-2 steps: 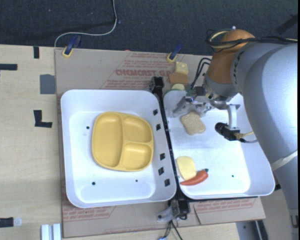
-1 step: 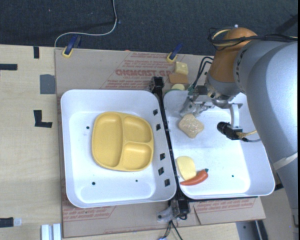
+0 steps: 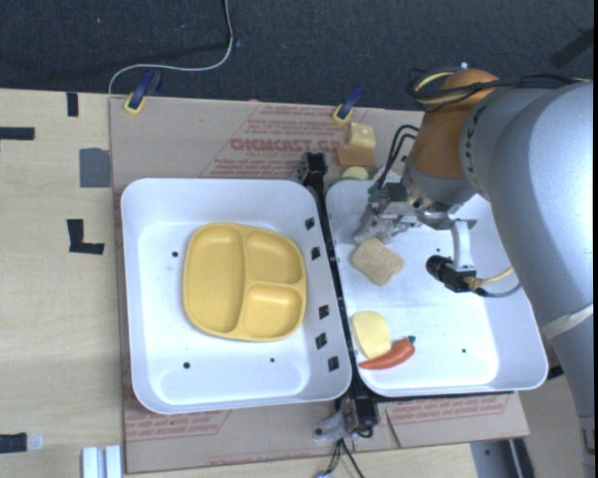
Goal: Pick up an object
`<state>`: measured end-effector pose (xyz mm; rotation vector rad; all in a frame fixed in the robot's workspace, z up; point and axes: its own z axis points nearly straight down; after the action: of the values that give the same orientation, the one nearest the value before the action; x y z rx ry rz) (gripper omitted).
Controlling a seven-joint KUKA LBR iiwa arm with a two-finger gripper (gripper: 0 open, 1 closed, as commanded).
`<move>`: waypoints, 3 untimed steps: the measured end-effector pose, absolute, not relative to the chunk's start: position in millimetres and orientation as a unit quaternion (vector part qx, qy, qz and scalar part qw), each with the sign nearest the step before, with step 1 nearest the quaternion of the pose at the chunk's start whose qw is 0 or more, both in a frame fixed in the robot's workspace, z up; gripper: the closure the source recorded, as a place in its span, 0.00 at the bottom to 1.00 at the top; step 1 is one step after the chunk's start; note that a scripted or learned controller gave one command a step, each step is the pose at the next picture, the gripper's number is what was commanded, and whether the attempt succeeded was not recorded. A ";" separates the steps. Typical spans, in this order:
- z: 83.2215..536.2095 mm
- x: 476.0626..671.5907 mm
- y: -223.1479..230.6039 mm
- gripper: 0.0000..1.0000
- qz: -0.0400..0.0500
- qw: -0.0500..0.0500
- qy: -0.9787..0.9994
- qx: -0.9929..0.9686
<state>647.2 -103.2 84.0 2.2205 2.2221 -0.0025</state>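
We see the gripper [image 3: 379,229] low in the right bin [image 3: 498,361], just above a tan bread-like piece [image 3: 377,263]; whether its fingers are spread we cannot tell; a yellow piece [image 3: 371,333] touches a red chilli [image 3: 389,355] nearer us; a yellow divided plate [image 3: 244,280] sits in the left bin [image 3: 154,366].

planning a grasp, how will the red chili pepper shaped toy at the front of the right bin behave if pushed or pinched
The red chili pepper shaped toy is long, thin and rounded, so it would probably roll or spin if nudged. Its surface looks smooth, so it may slip from a pinch near the tapered end. It touches the pale yellow rounded piece, which would likely shift with it in the right white bin.
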 end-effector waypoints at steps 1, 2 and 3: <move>84.6 647.8 -103.1 0.00 0.000 0.000 0.708 0.707; 85.1 616.3 -94.9 0.00 -0.001 0.000 0.707 0.707; 85.2 622.8 -114.6 0.00 0.001 0.001 0.707 0.707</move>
<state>622.8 -114.6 85.2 2.2197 2.2216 0.0016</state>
